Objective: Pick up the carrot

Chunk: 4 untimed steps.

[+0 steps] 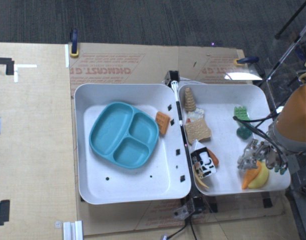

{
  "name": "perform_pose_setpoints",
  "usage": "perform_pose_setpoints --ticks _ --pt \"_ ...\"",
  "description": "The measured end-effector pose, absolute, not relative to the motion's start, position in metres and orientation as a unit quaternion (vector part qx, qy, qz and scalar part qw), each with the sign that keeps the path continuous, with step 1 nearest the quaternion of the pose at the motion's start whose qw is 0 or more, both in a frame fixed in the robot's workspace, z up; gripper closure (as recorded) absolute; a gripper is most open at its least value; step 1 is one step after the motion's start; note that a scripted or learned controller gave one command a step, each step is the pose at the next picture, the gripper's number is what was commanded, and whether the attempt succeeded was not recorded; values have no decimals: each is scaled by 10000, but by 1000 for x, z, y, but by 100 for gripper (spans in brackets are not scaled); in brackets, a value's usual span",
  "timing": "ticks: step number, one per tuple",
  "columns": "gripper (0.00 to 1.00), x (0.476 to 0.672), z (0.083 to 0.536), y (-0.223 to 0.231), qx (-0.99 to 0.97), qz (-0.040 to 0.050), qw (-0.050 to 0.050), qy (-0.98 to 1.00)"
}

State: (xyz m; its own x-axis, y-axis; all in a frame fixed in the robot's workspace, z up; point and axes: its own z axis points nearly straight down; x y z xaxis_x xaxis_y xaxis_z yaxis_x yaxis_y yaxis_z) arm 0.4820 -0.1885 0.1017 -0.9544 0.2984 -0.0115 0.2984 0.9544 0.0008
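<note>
- Orange and tapered, the carrot (249, 177) lies in the right bin (228, 91), at its front right corner, pointed end toward the front rim.
- You see it pressed against a yellow banana-like piece (261, 177) on its right side; the two touch along most of their length.
- Your gripper (256, 156) hangs just above the carrot's thick end, with the grey arm and its orange band (297, 115) reaching in from the right.
- You cannot tell from this view whether the fingers are spread or closed; the metal parts blur together, and nothing is plainly between them.
- Judge the carrot as toy food: probably light, stiff plastic, smooth and a little slippery, not fragile.
- Expect the cone shape to squirt out of a pinch made near the tip, so take it across the thick upper part.
- Set the fingers across its width, one on the free left flank; the other must wedge between carrot and yellow piece, which looks tight.
- Watch the bin's wall close by on the right and front; it leaves little room for the outer finger.
- Keep clear of the green toy (242, 121) farther back and the black-and-white object (205, 164) to the left; both sit well apart from the carrot.
</note>
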Motion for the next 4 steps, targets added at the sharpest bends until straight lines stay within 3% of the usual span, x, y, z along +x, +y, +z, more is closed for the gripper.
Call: perform_pose_setpoints --ticks 1,2,3,4 --pt "100 491 129 -113 3018 4 35 9534" --pt "0 491 129 -114 3017 3 35 9534" --pt "0 479 120 -158 675 -1 14 9977" --pt "100 482 130 -159 698 -6 59 9975"
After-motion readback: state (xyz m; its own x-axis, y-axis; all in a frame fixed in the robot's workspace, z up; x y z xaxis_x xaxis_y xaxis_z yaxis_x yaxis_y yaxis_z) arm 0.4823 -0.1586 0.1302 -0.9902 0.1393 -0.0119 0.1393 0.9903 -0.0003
